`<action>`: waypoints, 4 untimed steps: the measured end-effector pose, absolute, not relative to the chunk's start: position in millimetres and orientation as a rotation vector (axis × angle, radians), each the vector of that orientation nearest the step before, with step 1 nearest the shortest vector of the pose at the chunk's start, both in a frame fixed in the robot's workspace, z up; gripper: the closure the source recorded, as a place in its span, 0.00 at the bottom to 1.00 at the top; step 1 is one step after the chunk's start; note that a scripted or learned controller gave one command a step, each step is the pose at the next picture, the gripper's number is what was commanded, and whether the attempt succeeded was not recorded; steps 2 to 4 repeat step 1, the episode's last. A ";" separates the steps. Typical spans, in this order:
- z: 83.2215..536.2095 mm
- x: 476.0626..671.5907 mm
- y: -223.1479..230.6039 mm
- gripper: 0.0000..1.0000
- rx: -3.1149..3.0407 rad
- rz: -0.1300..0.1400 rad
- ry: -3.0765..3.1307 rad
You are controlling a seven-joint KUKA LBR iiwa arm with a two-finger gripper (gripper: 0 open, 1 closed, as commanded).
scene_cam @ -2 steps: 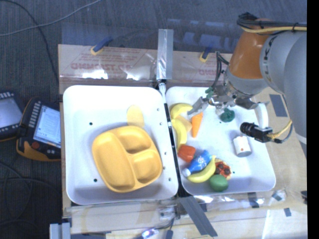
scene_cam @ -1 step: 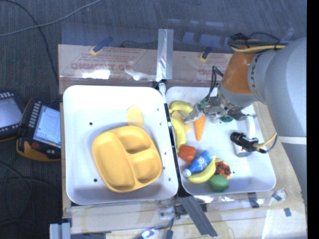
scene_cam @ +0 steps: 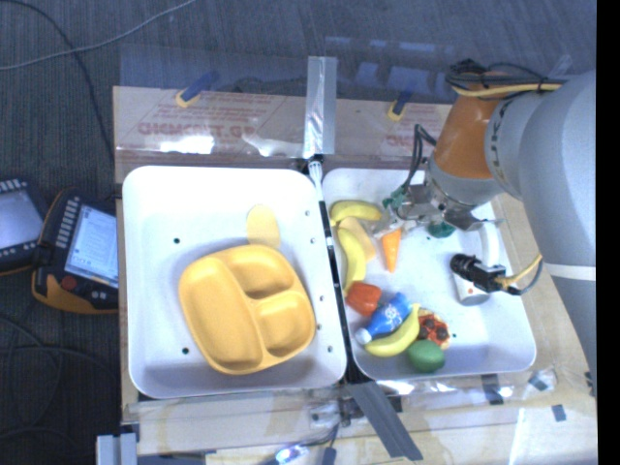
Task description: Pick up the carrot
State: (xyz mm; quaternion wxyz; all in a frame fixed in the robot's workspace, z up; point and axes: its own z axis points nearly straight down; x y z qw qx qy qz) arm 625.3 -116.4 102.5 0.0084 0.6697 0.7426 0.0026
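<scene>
Nearest in the right-hand shallow white bin (scene_cam: 504, 356) lie a round green fruit (scene_cam: 425, 356), a small mottled red-and-orange piece (scene_cam: 433, 328), a curved yellow banana (scene_cam: 397, 338) and a blue-and-white bottle (scene_cam: 385, 316), with a red pepper-like piece (scene_cam: 363, 297) just beyond them. The left-hand white bin (scene_cam: 155, 211) carries a yellow divided plastic tray (scene_cam: 246, 309) toward its near side. Farther back in the right bin, two more yellow bananas (scene_cam: 352, 237) lie by the dividing wall, and the small orange tapered carrot (scene_cam: 389, 249) rests just to their right on the bin floor, so the pick appears not yet made; closing on it and lifting are left. The grey arm's two-finger gripper (scene_cam: 423, 208) hangs just beyond and to the right of the carrot's far end, very near it. Whether it touches the carrot is unclear, and how far its fingers are parted cannot be told from this slant; nothing is plainly seen between them.
</scene>
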 end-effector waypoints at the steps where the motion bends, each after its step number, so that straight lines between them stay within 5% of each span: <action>1: 183.6 668.2 -52.5 1.00 2.249 -0.007 2.191; 4: 183.6 668.2 -52.5 1.00 2.249 -0.007 2.191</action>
